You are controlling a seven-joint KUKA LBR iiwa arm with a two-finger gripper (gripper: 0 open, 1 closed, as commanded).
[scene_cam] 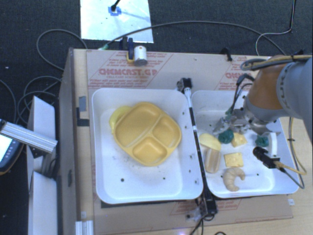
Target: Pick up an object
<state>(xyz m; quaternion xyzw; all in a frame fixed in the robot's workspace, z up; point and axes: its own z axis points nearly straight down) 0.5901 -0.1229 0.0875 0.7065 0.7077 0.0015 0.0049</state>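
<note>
My gripper (228, 126) is low in the right bin (254, 187), near its middle, with the grey arm and orange band coming in from the right. A small teal object (226, 137) lies right under the gripper's tip, and whether the two touch is unclear. Beside it sit a yellow cheese-like block (239, 140) and a yellow banana-like piece (209, 141). Nearer the front are a tan cylinder (212, 160), a square cracker (233, 159) and a croissant (234, 178). A second teal object (262, 141) lies to the right.
The left bin (112, 180) holds a yellow divided plate (146, 132) lying over another yellow dish. A black divider strip (193, 126) runs between the bins. Cables and a small white-capped item (140, 55) lie on the cardboard behind.
</note>
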